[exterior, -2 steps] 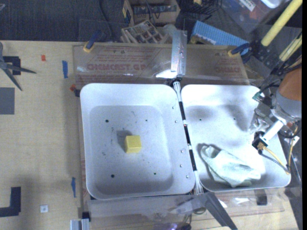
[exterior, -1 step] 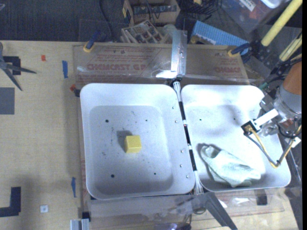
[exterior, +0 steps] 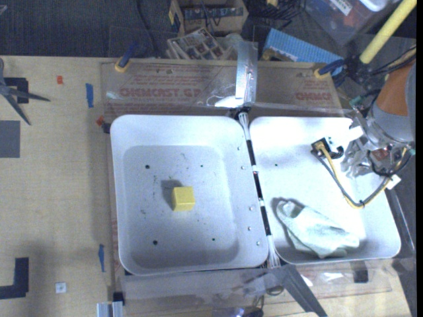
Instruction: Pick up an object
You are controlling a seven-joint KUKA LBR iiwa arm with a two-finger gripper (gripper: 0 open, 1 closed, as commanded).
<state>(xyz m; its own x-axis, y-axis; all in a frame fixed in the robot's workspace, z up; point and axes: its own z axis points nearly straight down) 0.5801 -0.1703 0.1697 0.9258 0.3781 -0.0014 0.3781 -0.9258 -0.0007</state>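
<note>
My target, the yellow cube (exterior: 184, 198), sits mid-floor in the left bin (exterior: 132, 134). A crumpled white cloth (exterior: 316, 230) lies in the right bin (exterior: 291, 134). The gripper (exterior: 355, 162) hovers there, grip state unclear; I judge approach pending.

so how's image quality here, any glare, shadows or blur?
Camera view: glare washes out the right bin near its upper left; the yellow block casts a short shadow to its upper left in the left bin; the gripper looks soft and cluttered by cables; the crumpled cloth is low-contrast against white.
</note>
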